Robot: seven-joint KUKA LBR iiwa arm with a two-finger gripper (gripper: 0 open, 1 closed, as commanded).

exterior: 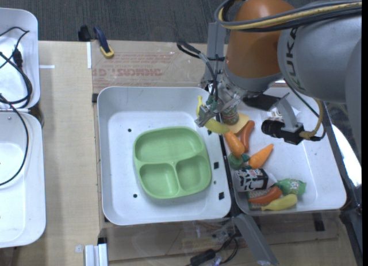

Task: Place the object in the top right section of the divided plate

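The claw (214,111) hangs over the bins' shared edge by a banana (217,126); whether it grips, I cannot tell. Next, the green plate (171,161).

Grey arm (322,52); orange band (256,35); black and yellow cables.

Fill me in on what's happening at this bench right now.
A grey KUKA arm reaches in from the right, its gripper low over the wall between the two white bins. The left bin holds a green divided plate with nothing in its sections. The right bin holds a pile of toy food, including a yellow banana just under the gripper and carrots. Whether the gripper has hold of anything is unclear.
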